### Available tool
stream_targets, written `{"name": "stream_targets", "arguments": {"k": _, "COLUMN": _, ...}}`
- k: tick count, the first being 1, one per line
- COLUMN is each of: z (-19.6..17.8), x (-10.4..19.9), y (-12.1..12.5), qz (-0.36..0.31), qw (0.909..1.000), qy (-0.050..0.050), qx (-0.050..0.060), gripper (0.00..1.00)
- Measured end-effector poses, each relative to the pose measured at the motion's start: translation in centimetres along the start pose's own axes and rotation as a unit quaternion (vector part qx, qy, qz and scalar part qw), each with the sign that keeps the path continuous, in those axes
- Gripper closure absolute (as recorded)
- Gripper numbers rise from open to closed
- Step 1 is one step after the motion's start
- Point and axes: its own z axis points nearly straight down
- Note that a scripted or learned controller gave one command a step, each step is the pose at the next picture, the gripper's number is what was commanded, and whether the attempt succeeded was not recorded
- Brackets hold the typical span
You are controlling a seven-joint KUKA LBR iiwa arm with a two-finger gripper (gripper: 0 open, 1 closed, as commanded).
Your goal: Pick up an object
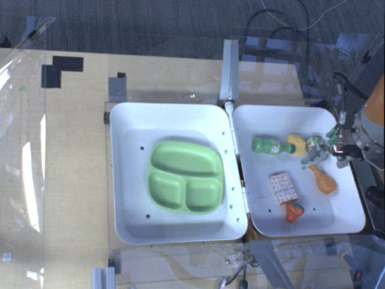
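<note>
Two shallow white bins sit side by side on a pale wooden tabletop (72, 161). Within the left bin (129, 218) lies a light green divided tray (185, 176), flat and roughly central, with one long compartment toward the far side and two smaller ones toward the near side.

All of the loose pieces are in the right bin (258, 218). A green bottle (272, 146) lies on its side near the far part of that bin, its cap end pointing toward a small yellow object (296, 141) that looks like a corn cob; the two are touching or very nearly so. Nearer the front lies a small flat packet (283, 186) with a red-and-white pattern, and just beside its front corner is a small red-orange item (293, 211) (possibly a toy vegetable, too small to tell). An orange, pear-shaped object (323, 180) lies toward the bin's right side.

From the right edge the grey arm reaches in over the right bin, its orange band just visible at the frame's edge. Its claw (317, 151) hangs just beside the yellow object and above the narrow end of the orange pear-shaped object. Something greenish shows at its tip, but whether the claw is wide, narrow or gripping anything cannot be told from this slant.
</note>
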Motion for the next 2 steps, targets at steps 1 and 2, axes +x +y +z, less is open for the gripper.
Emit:
{"name": "stream_targets", "arguments": {"k": 1, "z": 15.7, "x": 5.3, "y": -0.9, "qz": 0.039, "qw": 0.9992, "qy": 0.000, "qx": -0.006, "gripper": 0.00}}
{"name": "stream_targets", "arguments": {"k": 2, "z": 14.4, "x": 5.0, "y": -0.6, "qz": 0.040, "qw": 0.9992, "qy": -0.002, "qx": -0.010, "gripper": 1.00}}
